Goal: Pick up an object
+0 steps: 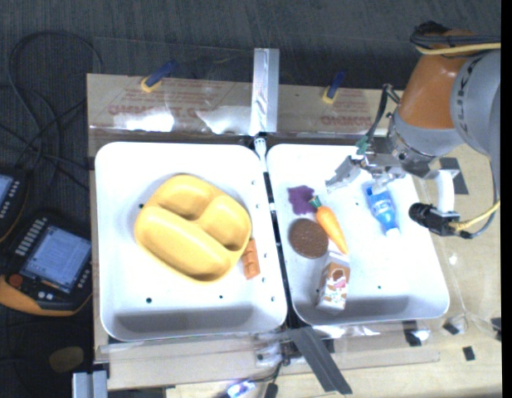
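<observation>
In the right bin (421, 297) lie a blue and white tube (382, 208), an orange carrot (331, 227), a brown round disc (308, 238), a small purple piece (300, 197) and a little printed carton (334, 284). My gripper (363, 171) hangs over the far part of this bin, just above the tube's upper end and to the right of the purple piece. Its fingers stand open with nothing between them. The left bin (123, 305) holds a large yellow rounded object (193, 226) and a small orange piece (251, 260) at its right side.
A ridge (272, 222) divides the two bins. The arm's orange band (430, 89) and a white attachment (444, 191) overhang the right bin's far right corner. Cables and handheld controllers (48, 259) lie off the bench at the left.
</observation>
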Action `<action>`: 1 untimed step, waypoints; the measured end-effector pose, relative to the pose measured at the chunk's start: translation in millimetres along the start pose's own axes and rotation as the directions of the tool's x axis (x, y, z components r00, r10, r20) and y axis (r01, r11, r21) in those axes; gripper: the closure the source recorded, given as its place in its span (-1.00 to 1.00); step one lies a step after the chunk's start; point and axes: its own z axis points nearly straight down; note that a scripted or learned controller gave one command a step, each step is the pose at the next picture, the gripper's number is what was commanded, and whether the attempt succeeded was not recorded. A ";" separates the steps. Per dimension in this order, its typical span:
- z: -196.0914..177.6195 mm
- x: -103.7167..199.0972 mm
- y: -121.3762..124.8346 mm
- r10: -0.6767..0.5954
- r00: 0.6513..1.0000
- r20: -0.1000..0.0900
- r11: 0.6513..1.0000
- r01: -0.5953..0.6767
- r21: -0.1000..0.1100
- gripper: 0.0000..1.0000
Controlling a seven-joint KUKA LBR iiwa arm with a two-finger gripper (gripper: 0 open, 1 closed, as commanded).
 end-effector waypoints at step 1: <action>100.1 20.6 -3.2 -0.142 0.990 0.005 0.990 0.142 -0.011 -1.00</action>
